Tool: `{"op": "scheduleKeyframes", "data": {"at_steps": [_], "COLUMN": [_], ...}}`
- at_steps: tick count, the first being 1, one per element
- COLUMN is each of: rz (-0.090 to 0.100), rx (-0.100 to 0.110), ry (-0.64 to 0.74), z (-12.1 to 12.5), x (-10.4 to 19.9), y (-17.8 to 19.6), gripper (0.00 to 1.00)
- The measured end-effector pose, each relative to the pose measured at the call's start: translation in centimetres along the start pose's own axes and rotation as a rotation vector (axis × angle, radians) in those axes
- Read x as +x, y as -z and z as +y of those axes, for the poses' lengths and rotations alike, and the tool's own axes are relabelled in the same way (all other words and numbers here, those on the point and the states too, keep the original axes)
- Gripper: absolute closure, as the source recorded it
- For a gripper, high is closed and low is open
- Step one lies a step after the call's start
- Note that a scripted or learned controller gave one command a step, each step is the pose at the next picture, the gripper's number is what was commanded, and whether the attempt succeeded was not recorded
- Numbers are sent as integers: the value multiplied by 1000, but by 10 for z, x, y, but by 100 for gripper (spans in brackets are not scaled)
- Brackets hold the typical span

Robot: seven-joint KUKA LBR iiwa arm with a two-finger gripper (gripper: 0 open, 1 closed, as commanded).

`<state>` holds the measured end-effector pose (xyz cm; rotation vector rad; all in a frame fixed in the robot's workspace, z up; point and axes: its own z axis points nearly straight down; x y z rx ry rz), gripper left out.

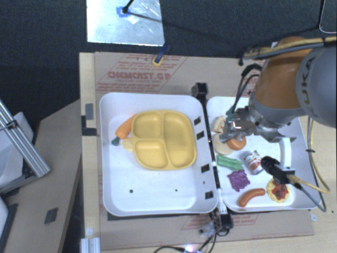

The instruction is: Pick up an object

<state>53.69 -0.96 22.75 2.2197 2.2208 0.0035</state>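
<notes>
I counted two white bins, the left bin [113, 194] and the right bin [297, 202]. In the left I saw one yellow divided plate [160, 139] and one carrot [125, 126]. In the right I made out one green pod [229, 162], one purple bunch [239, 179], one sausage [251, 196], one small can [254, 162] and one pizza slice [278, 191].

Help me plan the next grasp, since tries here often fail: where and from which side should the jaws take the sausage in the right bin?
Probably across the middle of the sausage, coming straight down. It lies flat and slightly curved, so closing across its narrow width should suit; the purple grapes and pizza slice crowd its ends.
</notes>
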Motion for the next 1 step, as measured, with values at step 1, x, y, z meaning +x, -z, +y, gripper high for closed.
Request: {"op": "scheduleKeyframes", "data": {"at_steps": [1], "rz": [0], "rx": [3], "ry": [1], "z": [4], "x": [2], "y": [-12], "gripper": [100]}}
